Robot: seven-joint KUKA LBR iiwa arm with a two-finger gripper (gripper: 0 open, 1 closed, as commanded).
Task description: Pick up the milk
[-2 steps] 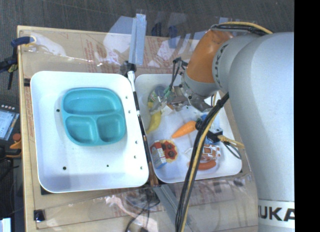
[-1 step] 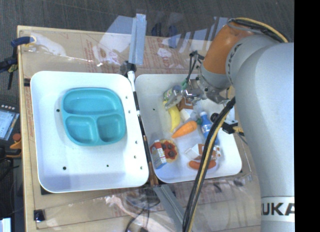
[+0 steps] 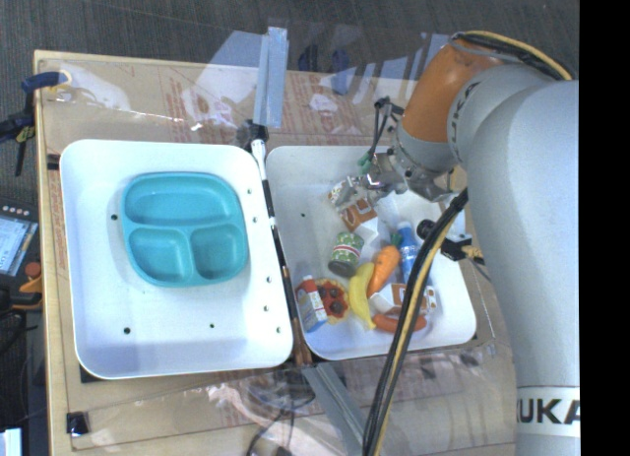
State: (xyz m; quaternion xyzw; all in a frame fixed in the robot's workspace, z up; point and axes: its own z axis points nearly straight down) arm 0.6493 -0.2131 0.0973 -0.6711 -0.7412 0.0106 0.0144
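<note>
Gripper low in the right bin, finger state impossible to tell. Just below it, a heap of small groceries. Far left, a blue tray.

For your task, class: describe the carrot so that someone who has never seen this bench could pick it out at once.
Start at the right bin, the one heaped with toy food. Near the middle of the heap, just left of a blue bottle, lies the carrot. It is the plain orange tapered piece, above a yellow banana.
</note>
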